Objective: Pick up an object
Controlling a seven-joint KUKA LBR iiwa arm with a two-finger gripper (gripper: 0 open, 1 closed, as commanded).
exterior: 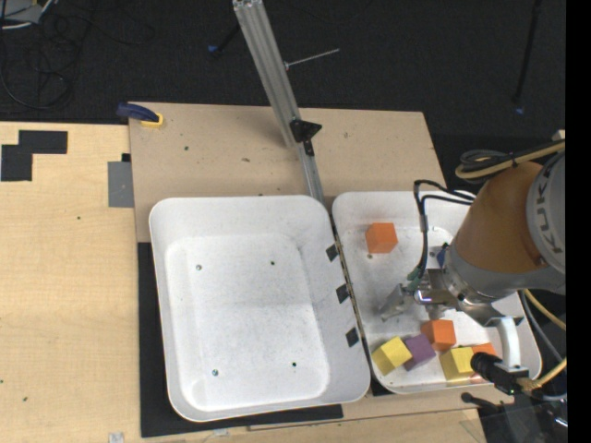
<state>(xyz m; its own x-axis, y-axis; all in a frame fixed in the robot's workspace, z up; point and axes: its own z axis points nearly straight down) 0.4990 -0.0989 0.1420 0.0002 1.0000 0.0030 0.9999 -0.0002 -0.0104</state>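
My gripper (399, 303) hangs low over the middle of the right bin (355, 212), reaching in from the right under the grey and orange arm (503, 233). An orange cube (380, 238) sits apart from it, toward the bin's far left. Just in front of the gripper lies a small orange block (443, 332). Along the near edge lie a yellow block (392, 353), a purple block (418, 349) touching it, and a second yellow block (455, 363). Nothing shows in the gripper's grasp.
The left bin (175, 224) is beside the right one, with black clips (343, 293) along the shared rim. A slanted metal post (275, 81) rises behind the bins. A black part of the arm (499, 373) overhangs the right bin's near right corner.
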